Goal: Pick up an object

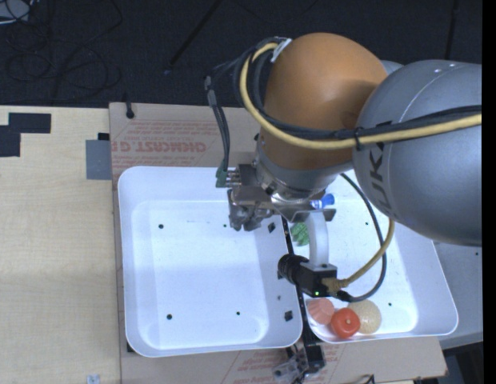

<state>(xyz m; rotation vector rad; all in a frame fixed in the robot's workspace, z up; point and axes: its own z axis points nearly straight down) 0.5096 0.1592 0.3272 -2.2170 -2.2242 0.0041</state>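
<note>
My gripper (246, 213) hangs over the right part of the left white bin (152, 294), close to the wall shared by the two bins. The big orange and grey wrist hides much of the right bin (428, 298). In that bin's near corner lie a red-orange round thing (345, 322), a pale yellowish round thing (367, 316) and a pinkish thing (321, 310), touching one another. A green thing (298, 233) and a blue thing (328, 201) peek out from under the wrist. I see nothing between the fingers.
The bins rest on a cardboard sheet (164, 138) with red print, on a pale wooden bench (48, 238). A yellow cable loops around the wrist and down toward the right bin.
</note>
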